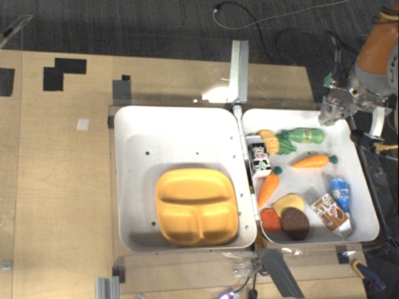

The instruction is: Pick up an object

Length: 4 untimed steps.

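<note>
Claw [330,112] hangs over far right corner of right bin [368,185]; can't tell if open or shut. Green bottle [303,136] lies just near & left of it, w/ carrot [312,161] nearer.

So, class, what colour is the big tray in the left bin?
Yellow-orange; the tray shows best in the camera view.

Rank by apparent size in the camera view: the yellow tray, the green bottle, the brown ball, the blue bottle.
1. Yellow tray, by far the largest.
2. Green bottle.
3. Brown ball and blue bottle look too alike to rank.
</note>
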### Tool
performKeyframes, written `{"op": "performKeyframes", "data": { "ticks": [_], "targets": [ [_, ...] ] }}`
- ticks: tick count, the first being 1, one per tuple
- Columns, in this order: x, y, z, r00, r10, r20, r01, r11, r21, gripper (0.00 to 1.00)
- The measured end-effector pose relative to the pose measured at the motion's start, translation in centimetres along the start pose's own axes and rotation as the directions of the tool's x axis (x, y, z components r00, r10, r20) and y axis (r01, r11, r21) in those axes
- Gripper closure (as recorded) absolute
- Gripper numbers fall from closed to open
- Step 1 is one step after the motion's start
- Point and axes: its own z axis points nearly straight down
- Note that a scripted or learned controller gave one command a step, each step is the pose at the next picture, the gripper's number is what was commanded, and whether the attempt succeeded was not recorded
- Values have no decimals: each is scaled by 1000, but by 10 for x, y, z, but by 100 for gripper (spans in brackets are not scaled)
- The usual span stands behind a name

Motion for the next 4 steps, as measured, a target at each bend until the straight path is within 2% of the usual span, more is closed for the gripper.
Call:
{"op": "performKeyframes", "data": {
  "ticks": [1, 2, 3, 4],
  "targets": [
    [15, -3, 66, 995, 97, -1, -97, 995, -4, 100],
    [15, -3, 67, 995, 96, -1, -96, 995, -4, 0],
    [55, -35, 89, 992, 129, -3, -129, 992, -8, 0],
    [32, -84, 88, 981, 194, -4, -194, 981, -9, 0]
  ]
}}
